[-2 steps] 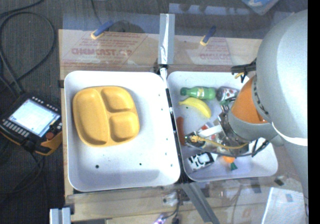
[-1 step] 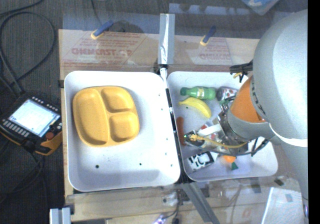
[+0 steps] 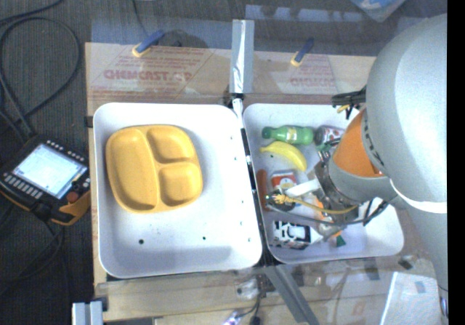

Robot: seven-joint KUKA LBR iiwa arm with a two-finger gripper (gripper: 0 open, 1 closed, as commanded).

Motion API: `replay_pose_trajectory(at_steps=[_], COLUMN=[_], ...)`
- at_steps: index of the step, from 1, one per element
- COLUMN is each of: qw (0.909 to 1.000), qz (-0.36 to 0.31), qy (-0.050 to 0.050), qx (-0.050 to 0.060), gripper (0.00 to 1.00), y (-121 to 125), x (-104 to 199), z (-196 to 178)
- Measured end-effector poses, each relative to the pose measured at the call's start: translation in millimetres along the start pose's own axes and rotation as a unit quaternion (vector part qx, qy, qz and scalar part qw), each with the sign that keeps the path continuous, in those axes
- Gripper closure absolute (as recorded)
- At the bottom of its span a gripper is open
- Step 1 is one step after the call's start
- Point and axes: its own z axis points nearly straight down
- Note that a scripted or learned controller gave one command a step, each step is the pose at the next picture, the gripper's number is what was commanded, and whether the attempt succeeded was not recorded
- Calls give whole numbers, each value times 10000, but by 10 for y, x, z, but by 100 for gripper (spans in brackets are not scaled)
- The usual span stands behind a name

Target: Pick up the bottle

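A green bottle (image 3: 288,134) with a yellow label lies on its side at the back of the right bin (image 3: 378,247), its cap pointing left. My gripper (image 3: 314,197) is low over the middle of that bin, in front of the bottle and right of it, among small items. A gap separates it from the bottle. The grey arm and its orange band (image 3: 356,153) hide the right part of the bin.
A yellow banana (image 3: 285,154) lies just in front of the bottle. Small packets and a black-and-white item (image 3: 292,233) sit near the gripper. The left bin (image 3: 174,254) bears a yellow divided plate (image 3: 154,167). A teach pendant (image 3: 45,174) rests on the floor at left.
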Motion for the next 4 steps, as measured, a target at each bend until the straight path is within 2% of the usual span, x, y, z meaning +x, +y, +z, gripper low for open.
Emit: replay_pose_trajectory(at_steps=[1, 2, 3, 4], qw=[9999, 9995, 9997, 9997], qz=[-25, -311, -234, -238], qy=[-90, 17, -3, -13], qx=[38, -5, 21, 37], gripper=[0, 0, 0, 100], y=[415, 345, 35, 28], x=[-53, 78, -57, -56], z=[-1322, -190, 9, -80])
